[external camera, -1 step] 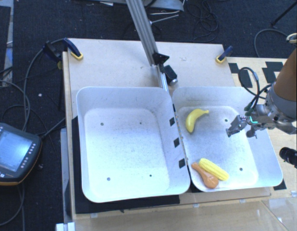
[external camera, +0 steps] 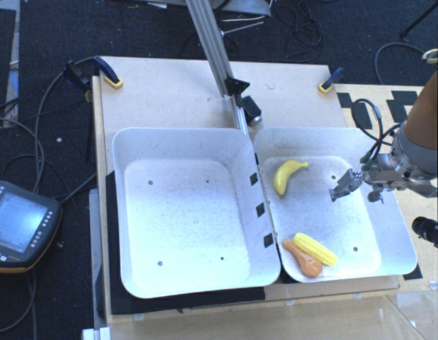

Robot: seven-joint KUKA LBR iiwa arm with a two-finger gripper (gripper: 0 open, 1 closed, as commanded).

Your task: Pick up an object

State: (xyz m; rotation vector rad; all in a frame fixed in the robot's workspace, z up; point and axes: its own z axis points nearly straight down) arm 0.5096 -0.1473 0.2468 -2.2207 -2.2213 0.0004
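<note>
Over the right white plastic bin (external camera: 389, 250), the grey two-finger gripper (external camera: 341, 187) hangs near the bin's right edge, fingers slightly apart and clamped on nothing. A yellow plastic banana (external camera: 288, 175) lies toward the bin's far left, well apart from the gripper. At the near left corner, a yellow corn cob (external camera: 316, 248) rests against an orange carrot-shaped toy (external camera: 304, 259). Alongside sits the left white plastic bin (external camera: 183, 211), on a pale wooden bench (external camera: 205, 91).
</note>
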